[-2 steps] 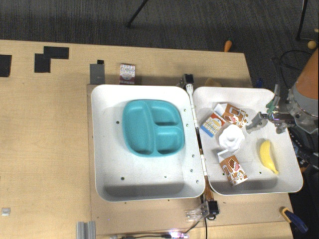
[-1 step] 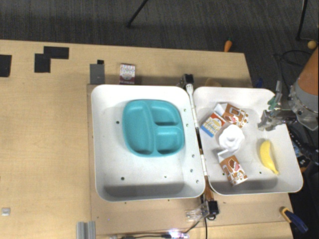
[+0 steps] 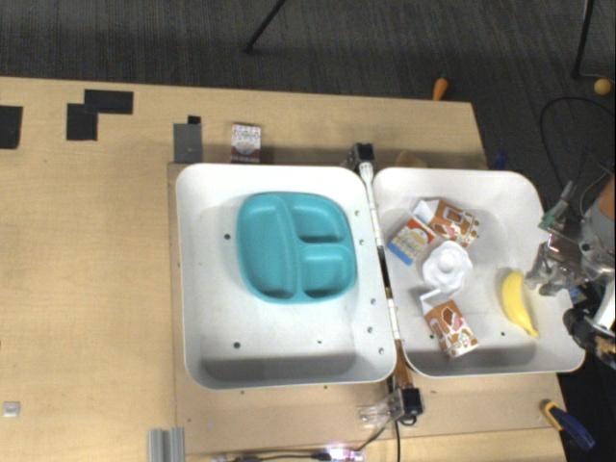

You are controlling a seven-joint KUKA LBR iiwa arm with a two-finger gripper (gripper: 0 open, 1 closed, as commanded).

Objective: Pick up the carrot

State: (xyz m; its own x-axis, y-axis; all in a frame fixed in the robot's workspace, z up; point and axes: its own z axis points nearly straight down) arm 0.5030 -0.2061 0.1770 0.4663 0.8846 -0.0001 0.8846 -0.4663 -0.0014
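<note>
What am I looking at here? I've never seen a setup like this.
This is one picture from a camera fixed above a workbench, looking down at a slant. On the bench sit two shallow white bins side by side. The left bin holds a teal divided tray. The right bin holds a banana, a white cup and three small snack cartons. At the right edge is the end of a robot arm: its gripper, a two-finger claw, sits by the right bin's rim near the banana. I see nothing between its fingers. Its job is to pick up a carrot, but I can't spot one in either bin.
</note>
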